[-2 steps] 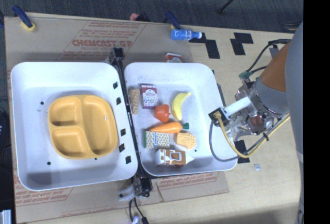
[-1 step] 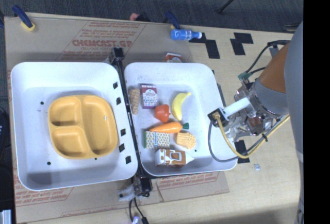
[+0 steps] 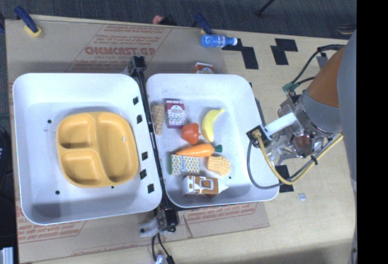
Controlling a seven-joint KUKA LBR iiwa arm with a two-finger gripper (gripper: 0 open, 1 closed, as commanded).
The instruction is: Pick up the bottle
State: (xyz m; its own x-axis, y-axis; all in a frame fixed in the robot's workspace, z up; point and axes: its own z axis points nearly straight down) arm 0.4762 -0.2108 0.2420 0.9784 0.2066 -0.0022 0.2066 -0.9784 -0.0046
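A small blue bottle (image 3: 217,41) with a pale cap lies on its side on the cardboard behind the right bin (image 3: 242,84), outside both bins. My gripper (image 3: 290,148) hangs over the bench just past the right bin's right wall, low in the view and far from the bottle. Cables loop around it and its tip is hard to make out. Nothing shows in its grasp.
The right bin holds a banana (image 3: 211,123), a tomato (image 3: 190,132), a carrot (image 3: 195,150), a red box (image 3: 175,113), a small carton (image 3: 203,185) and several other toy foods. A yellow divided plate (image 3: 97,148) lies in the left bin (image 3: 36,105).
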